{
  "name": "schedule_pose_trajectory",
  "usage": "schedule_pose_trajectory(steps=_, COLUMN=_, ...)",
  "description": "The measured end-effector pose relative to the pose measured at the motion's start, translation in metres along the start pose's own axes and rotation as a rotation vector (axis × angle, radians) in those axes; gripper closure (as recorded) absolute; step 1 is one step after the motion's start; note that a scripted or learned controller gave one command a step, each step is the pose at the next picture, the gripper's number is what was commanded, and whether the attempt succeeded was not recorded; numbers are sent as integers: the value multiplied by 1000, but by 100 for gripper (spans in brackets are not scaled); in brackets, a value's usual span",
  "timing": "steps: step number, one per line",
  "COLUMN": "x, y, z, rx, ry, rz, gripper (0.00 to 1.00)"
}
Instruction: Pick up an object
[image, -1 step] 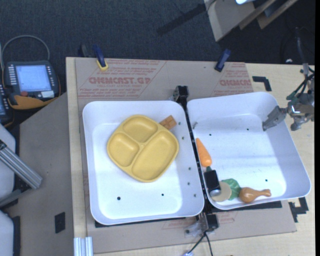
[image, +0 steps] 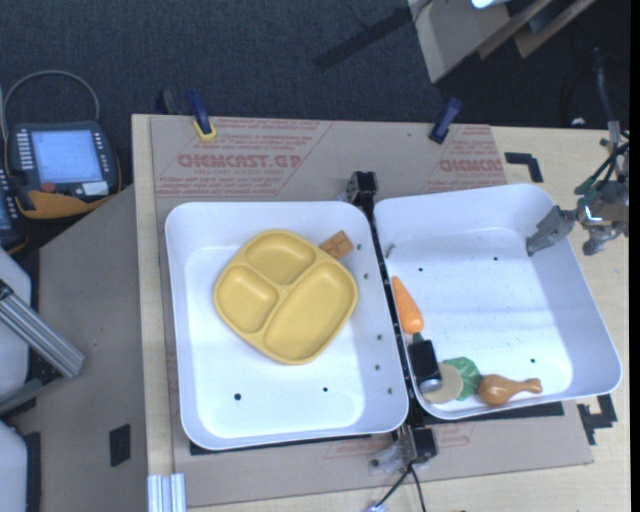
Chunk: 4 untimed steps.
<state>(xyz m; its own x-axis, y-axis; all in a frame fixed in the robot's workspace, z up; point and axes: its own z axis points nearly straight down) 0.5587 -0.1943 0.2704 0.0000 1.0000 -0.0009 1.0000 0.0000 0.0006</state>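
Observation:
My gripper (image: 578, 222) hangs at the far right, over the upper right rim of the right bin (image: 500, 225), with nothing visibly in it. An orange carrot (image: 406, 304) lies against that bin's left wall. Below the carrot sits a black object (image: 423, 362). A green piece (image: 465, 374), a tan round piece (image: 446, 385) and a brown drumstick (image: 506, 386) cluster in the bin's front left corner. All of these lie well to the left of and below the gripper.
The left bin (image: 270, 410) holds a yellow divided plate (image: 287, 295) with a small brown block (image: 337, 243) at its upper right edge. A black divider clamp (image: 361, 186) sits between the bins. A teach pendant (image: 62, 160) rests off the bench at far left.

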Motion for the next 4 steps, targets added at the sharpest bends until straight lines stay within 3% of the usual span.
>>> schedule_pose_trajectory(steps=2, x=10, y=-7, z=116, rx=6, ry=3, rz=1, gripper=0)
schedule_pose_trajectory(steps=3, x=9, y=2, z=173, rx=3, ry=0, rz=0, gripper=0)
schedule_pose_trajectory(steps=4, x=7, y=4, z=157, rx=-9, ry=-6, rz=1, gripper=100)
